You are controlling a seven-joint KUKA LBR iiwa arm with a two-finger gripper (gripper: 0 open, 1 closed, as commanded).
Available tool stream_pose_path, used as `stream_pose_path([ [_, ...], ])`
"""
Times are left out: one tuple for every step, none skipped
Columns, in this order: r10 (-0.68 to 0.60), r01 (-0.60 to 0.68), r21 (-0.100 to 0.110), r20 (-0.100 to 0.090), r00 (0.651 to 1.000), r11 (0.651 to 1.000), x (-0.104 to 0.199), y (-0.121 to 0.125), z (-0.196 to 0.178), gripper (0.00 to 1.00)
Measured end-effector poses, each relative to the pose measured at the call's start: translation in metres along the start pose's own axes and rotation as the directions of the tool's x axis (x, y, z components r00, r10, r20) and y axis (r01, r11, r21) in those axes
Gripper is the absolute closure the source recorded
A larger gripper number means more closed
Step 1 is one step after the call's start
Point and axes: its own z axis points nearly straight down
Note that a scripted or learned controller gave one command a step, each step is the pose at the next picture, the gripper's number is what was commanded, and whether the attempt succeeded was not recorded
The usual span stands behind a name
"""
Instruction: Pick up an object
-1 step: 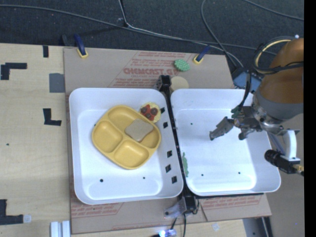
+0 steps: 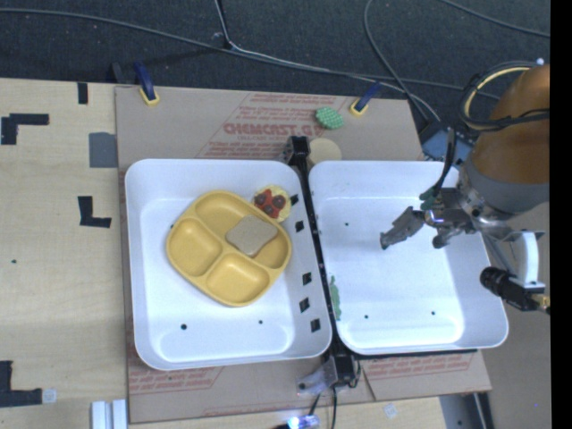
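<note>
Camera view, looking down at a slant: two shallow white plastic bins sit side by side on a brown cardboard sheet (image 2: 259, 119), with a black divider strip (image 2: 308, 239) running between them as the landmark.

Left of the divider, the left white bin (image 2: 147, 329) holds a yellow plastic compartment plate (image 2: 228, 247), tilted diagonally. A flat tan square piece, bread-like, (image 2: 251, 235) lies on the plate's central area. At the plate corner nearest the divider sits a small cluster of dark red round items (image 2: 272, 203); what they are cannot be resolved. Any of these could serve as the pick object; all are on the far side of the divider from the gripper.

Right of the divider, the right white bin (image 2: 483, 333) has the grey arm with orange band (image 2: 514, 137) reaching over it. The two-finger gripper (image 2: 418, 228) hangs above the bin floor, well apart from the divider. One dark finger (image 2: 399, 230) points toward the divider, a second sits closer to the wrist; they appear spread, with nothing between them.

A thin green item (image 2: 333, 295) lies against the divider on its right side, inside the right bin. Beyond the divider's far end, a small green textured object (image 2: 329, 117) rests on the cardboard, outside both bins. A blue and yellow clamp (image 2: 145, 86) grips the cardboard's far edge.
</note>
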Motion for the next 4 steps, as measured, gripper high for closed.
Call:
stream_pose_path([
  [0.001, -0.001, 0.006, -0.001, 1.0, 1.0, -0.006, -0.006, 0.06, 0.0],
  [0.001, -0.001, 0.004, -0.001, 1.0, 1.0, -0.007, -0.002, 0.105, 0.0],
  [0.0, 0.0, 0.002, 0.0, 1.0, 1.0, -0.006, -0.003, 0.158, 0.0],
  [-0.001, 0.001, 0.001, -0.001, 1.0, 1.0, -0.005, -0.002, 0.146, 1.0],
])
